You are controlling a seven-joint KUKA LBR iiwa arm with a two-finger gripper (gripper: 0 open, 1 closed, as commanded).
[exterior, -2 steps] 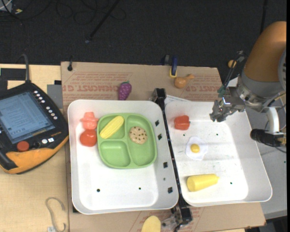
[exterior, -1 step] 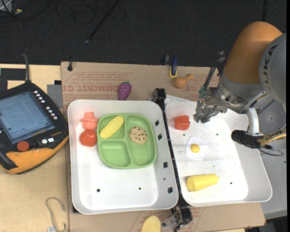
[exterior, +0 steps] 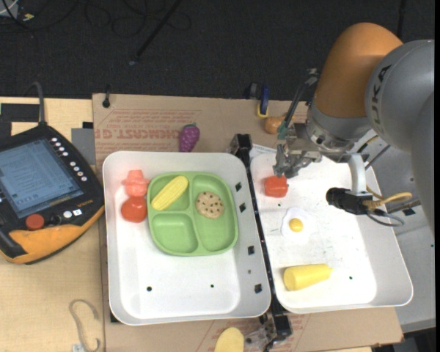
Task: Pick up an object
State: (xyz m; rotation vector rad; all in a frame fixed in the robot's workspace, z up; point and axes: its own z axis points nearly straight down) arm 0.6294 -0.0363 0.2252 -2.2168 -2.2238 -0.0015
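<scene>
Tomato [exterior: 276, 187], small and red, is sitting directly under the hand [exterior: 284, 169] in the right bin [exterior: 385, 281], likely the pick target since the hand is hovering right over it. Cannot tell whether the hand is open or closed; nothing is visibly gripped. Fried egg [exterior: 295, 224] is lying just below the hand, yellow cone [exterior: 306, 276] further down. Left of the hand, a green tray [exterior: 177, 237] is holding corn [exterior: 168, 191] and a cookie [exterior: 210, 204].
</scene>
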